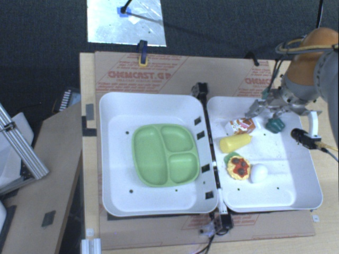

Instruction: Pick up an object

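My tool (263,108) hangs over the right bin's (296,200) 12 o'clock edge, can't tell its state. Yellow cylinder (235,142) lies at 8 o'clock from it; probably light, stiff, slick, so grab mid-body.

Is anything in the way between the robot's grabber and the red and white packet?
Nothing visible. The tool hangs just up and right of the red and white packet; the teal object sits off to the right.

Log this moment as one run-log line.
arm: over right bin, far end | gripper: above red-and-white packet, nothing seen held | teal object beside it | green tray: left bin
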